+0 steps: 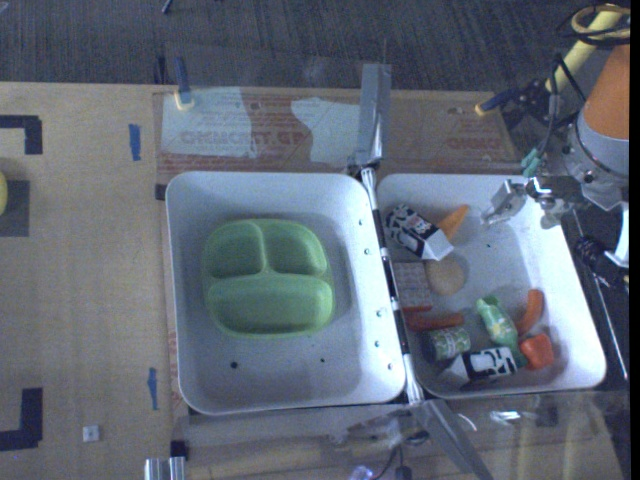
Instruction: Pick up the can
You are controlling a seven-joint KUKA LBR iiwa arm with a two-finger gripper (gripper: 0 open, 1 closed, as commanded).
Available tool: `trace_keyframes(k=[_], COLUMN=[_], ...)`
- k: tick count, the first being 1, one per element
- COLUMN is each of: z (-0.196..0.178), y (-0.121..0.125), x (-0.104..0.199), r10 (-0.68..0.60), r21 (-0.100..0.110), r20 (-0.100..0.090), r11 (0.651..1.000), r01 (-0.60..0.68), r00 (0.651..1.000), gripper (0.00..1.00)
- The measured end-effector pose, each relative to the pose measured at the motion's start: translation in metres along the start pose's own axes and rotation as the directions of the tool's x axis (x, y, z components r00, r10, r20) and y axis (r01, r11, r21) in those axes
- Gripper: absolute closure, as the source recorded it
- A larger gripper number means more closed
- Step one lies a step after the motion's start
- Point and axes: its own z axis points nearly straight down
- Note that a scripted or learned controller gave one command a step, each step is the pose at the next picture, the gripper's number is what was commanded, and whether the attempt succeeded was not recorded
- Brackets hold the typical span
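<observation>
The writing on the cardboard (330, 128) behind the bins is showing faintly, but it is too blurry to read. Two black and white cartons are sitting in the right bin (570, 268), one at the back (413, 231) and one at the front (490, 363); their labels are too small to read.

The left bin (190, 268) is holding a green plate (268, 276) with three sections. The right bin is holding lots of toy food. The can (447, 343) is lying near the front, just left of the front carton and below a red sausage (433, 320). A green bottle (494, 321) is lying just right of it.

The gripper (520, 196) is hanging over the back edge of the right bin, well apart from the can. I cannot tell how its jaws are standing.
</observation>
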Motion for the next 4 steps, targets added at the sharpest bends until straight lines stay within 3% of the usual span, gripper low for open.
trace_keyframes(k=[1,2,3,4], z=[0.18,0.179,0.178,0.181], y=[0.031,0.066,0.045,0.061], x=[-0.053,-0.077,-0.072,-0.064], r10=[0.047,0.173,0.38,0.579], r21=[-0.005,0.002,-0.001,-0.002], r20=[0.001,-0.017,-0.012,-0.003], r11=[0.999,0.985,0.925,0.816], r01=[-0.047,-0.173,-0.38,-0.579], r00=[0.999,0.985,0.925,0.816], gripper=[0.0,0.0,0.0,0.0])
